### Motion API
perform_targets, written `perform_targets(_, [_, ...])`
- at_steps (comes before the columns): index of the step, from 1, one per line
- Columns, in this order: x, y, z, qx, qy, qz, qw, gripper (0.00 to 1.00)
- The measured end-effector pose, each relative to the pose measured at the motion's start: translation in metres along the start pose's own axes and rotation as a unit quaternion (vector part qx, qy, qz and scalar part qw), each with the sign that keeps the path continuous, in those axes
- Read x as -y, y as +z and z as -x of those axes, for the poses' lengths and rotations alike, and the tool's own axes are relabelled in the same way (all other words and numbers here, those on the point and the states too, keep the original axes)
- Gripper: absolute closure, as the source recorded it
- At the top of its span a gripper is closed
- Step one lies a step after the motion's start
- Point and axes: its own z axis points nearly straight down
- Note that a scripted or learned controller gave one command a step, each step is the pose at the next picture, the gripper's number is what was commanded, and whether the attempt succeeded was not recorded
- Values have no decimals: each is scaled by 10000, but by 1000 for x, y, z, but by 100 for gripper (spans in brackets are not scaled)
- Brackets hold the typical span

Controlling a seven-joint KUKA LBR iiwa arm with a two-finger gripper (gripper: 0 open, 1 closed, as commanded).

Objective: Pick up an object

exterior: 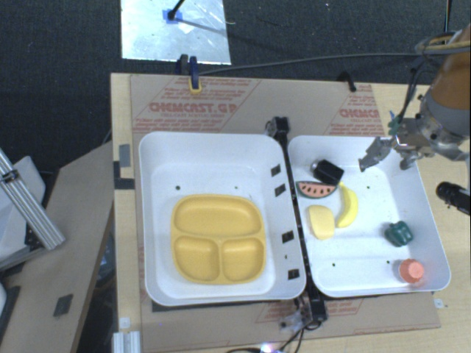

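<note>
- Spread across the wooden tabletop (132,285): two shallow white plastic bins, side by side and touching along the middle divider.
- In the left bin (158,197): one yellow plastic tray with three compartments (218,237), nothing on it.
- Scattered in the right bin (430,219): six small things, any of them a fair target.
- Counted, roughly by size: one curved yellow toy banana (348,206), one pale yellow rounded block (321,222), one red-and-green watermelon slice (316,190), one black rectangular block (327,171), one dark green knobbly piece (399,233), one orange round piece (411,271) near the front right corner.
- Hanging above the far edge of the right bin: grey gripper (388,153), apparently spread apart, nothing visible between the fingers.
- Best choice, judging from the layout: black block or green piece, each standing clear of neighbours.
- Worth avoiding: banana, yellow block and watermelon, crowded together.
- Advisable: straight descent, centred over the target, closing only once low.
</note>
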Motion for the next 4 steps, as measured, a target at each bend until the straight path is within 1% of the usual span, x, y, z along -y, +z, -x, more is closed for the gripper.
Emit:
perform_targets(1, [-2, -6, 0, 9, -12, 55, 10000, 0])
perform_targets(2, [1, 49, 8, 8, -3, 44, 10000, 0])
perform_targets(3, [6, 99, -1, 4, 1, 39, 10000, 0])
perform_targets(4, [9, 162, -3, 3, -2, 35, 10000, 0])
